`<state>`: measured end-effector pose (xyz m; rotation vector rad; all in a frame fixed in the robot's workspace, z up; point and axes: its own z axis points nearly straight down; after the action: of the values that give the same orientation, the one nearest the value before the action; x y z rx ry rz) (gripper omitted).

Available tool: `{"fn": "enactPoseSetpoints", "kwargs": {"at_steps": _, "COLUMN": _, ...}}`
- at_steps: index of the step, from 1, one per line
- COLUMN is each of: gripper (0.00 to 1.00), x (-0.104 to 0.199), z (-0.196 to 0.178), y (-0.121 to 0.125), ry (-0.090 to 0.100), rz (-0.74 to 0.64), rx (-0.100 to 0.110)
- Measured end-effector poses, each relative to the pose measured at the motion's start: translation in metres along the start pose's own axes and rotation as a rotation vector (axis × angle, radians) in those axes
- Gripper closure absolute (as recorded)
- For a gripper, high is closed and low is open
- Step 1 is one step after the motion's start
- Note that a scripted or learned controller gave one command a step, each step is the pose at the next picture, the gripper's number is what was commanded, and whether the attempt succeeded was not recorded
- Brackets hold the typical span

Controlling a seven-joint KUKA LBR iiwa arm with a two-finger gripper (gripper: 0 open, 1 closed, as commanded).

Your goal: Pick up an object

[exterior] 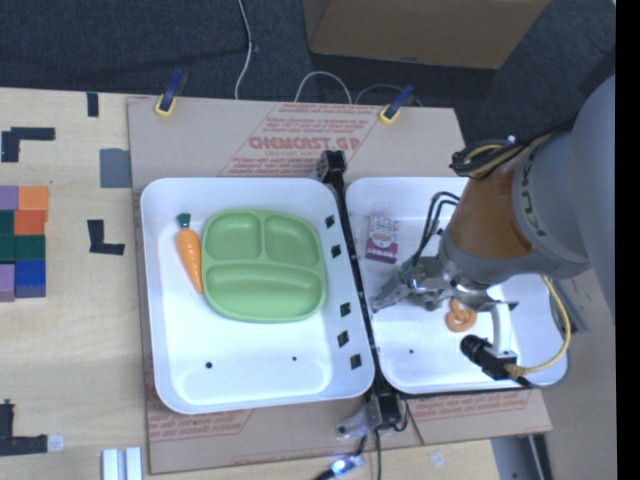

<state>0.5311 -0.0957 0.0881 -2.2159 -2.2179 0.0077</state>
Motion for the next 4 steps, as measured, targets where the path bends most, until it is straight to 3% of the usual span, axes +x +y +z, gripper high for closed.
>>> {"fn": "enactPoseSetpoints", "kwargs": {"at_steps": 1, "gripper": 1.0, "x": 0.001, "z": -0.013, "y": 0.001, "ry": 0.0, "rz": -0.001, "rx": -0.003}}
{"fn": "enactPoseSetpoints", "kwargs": {"at_steps": 4, "gripper": 1.0, "x": -0.006, "z": -0.184, "y": 0.006, "ry": -0.002, "rz": -0.001, "rx": -0.013}}
